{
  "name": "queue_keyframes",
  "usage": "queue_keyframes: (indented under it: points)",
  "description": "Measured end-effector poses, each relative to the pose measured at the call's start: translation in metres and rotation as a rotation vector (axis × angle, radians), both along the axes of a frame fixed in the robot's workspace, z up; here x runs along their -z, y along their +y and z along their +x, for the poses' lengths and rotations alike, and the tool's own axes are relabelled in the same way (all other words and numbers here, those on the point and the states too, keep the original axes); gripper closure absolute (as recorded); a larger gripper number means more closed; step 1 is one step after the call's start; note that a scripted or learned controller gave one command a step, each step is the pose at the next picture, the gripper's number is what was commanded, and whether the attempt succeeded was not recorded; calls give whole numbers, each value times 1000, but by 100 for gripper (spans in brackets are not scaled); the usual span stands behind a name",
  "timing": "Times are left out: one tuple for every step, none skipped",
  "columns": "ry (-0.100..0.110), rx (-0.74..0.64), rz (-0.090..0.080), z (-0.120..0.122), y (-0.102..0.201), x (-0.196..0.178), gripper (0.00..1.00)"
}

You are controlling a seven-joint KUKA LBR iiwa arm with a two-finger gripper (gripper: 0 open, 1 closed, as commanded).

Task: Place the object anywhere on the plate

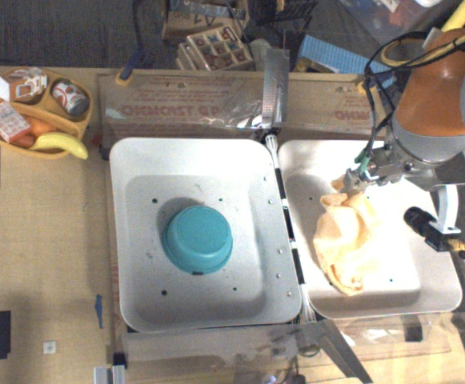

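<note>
Cloth [344, 242] lies crumpled in the right bin [440, 298], long axis toward the end effector [366, 172], grip unclear; arm bends in from right.

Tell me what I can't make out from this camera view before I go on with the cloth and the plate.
- End effector: small and dark against the arm; open or shut cannot be told, nor whether it has the yellow cloth.
- Cloth's underside: hidden by its own folds.
- Teal plate: whether it lies upside down is unclear from above.
- Arm's upper part: cut off by the right edge.
</note>
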State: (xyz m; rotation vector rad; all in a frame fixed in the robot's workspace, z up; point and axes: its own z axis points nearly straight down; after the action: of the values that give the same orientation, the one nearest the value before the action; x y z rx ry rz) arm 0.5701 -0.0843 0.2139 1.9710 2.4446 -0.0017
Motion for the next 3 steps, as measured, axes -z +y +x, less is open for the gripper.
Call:
queue_keyframes:
  points:
    - [-3,-3,0,1,1,-11,100]
    - [-4,-404,-1,24,41,-10,100]
    - [-6,-804,-1,45,91,-4,100]
